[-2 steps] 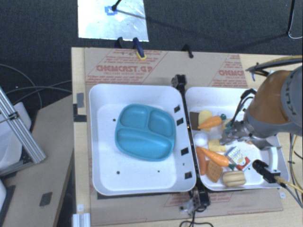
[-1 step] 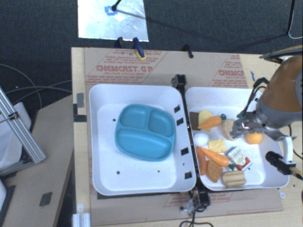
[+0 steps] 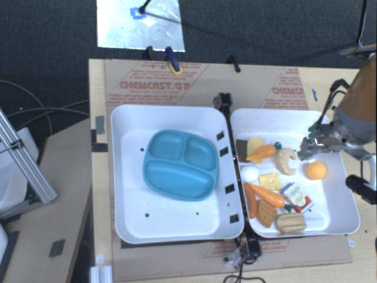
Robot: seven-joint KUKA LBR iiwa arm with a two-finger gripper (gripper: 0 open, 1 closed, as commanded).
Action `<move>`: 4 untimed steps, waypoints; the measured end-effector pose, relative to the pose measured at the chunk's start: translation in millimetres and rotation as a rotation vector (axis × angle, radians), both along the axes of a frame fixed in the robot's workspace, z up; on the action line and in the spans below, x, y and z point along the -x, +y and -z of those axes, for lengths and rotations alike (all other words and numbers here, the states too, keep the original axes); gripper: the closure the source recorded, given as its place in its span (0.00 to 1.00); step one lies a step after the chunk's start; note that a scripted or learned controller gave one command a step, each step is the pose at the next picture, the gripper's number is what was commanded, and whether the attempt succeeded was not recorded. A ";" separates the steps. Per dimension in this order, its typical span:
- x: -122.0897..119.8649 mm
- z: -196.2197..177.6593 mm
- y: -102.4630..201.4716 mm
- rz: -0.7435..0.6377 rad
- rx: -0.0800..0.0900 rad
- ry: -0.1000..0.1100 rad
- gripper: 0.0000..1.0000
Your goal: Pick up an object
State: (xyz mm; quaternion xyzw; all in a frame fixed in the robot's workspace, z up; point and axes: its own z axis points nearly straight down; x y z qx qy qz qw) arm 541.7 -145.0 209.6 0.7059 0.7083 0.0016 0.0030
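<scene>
My hand (image 3: 306,148) hangs low over the right bin (image 3: 294,118), toward its three o'clock side, and I cannot tell how it is set. Just beside it at nine o'clock lies a pale bread-like piece (image 3: 287,161), and just below it at five o'clock sits a small orange ball (image 3: 317,170). Further toward nine o'clock rest a carrot (image 3: 261,153) and a yellow piece (image 3: 255,144), with a white egg (image 3: 251,174) and a yellow cheese wedge (image 3: 270,181) below them. At six o'clock in that bin lie a second carrot (image 3: 267,195), a red and white carton (image 3: 294,196) and a tan bread roll (image 3: 291,222). The left bin (image 3: 135,128) on the counter (image 3: 194,81) holds a blue divided plate (image 3: 180,164) near its middle.
</scene>
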 end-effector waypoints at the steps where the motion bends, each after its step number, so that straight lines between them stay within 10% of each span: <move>1: -1.0 -15.3 -0.2 -0.001 -0.001 0.003 1.00; 4: -42.8 -13.0 150.1 -0.006 -0.004 0.004 1.00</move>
